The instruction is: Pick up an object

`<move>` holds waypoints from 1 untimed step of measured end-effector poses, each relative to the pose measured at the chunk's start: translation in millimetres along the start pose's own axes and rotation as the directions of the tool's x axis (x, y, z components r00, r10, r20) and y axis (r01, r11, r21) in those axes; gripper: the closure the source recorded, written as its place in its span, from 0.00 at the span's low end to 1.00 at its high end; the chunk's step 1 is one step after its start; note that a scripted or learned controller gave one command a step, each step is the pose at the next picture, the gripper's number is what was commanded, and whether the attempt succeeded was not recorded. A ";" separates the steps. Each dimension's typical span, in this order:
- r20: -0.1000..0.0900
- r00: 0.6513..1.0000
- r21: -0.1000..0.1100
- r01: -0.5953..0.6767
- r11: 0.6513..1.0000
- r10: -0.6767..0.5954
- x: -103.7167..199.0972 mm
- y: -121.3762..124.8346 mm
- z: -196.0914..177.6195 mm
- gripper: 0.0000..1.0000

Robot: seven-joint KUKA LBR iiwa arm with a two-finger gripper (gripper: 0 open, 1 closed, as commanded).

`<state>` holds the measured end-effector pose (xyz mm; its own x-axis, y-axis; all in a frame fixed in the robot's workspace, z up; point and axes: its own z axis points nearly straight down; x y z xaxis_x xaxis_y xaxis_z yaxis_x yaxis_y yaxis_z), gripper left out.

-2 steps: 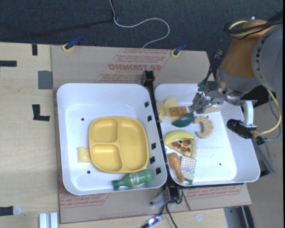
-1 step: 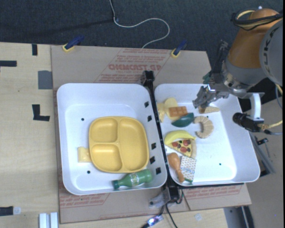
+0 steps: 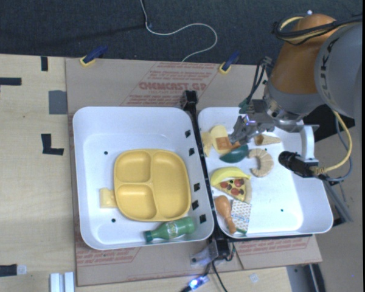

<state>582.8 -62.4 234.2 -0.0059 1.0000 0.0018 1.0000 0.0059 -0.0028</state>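
Fingers (image 3: 238, 136) over right bin's toy food, yellow banana (image 3: 228, 175), tan croissant (image 3: 261, 162)

toys (image 3: 236, 181) | mixed play food: banana, pizza slice, croissant, carrot | clustered, right bin's left half

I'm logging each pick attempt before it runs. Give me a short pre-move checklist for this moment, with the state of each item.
1. Pincer is over the right bin, at its upper left part: ok.
2. A target lies under it: ok, a yellow cheese-like piece and a dark green item sit right beside the tips.
3. Finger opening: cannot tell.
4. Object between the fingers: cannot tell.
5. Room around the target: not ok, the croissant, banana and pizza slice crowd close.
6. Left bin contents apart from the arm: ok, the yellow divided plate and green bottle lie away from it.
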 end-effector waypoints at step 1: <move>0.000 1.000 0.000 0.000 1.000 0.000 48.8 -12.5 -5.0 1.00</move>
<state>570.0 -13.7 239.3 -0.0064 1.0000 0.0017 1.0000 0.0064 -0.0029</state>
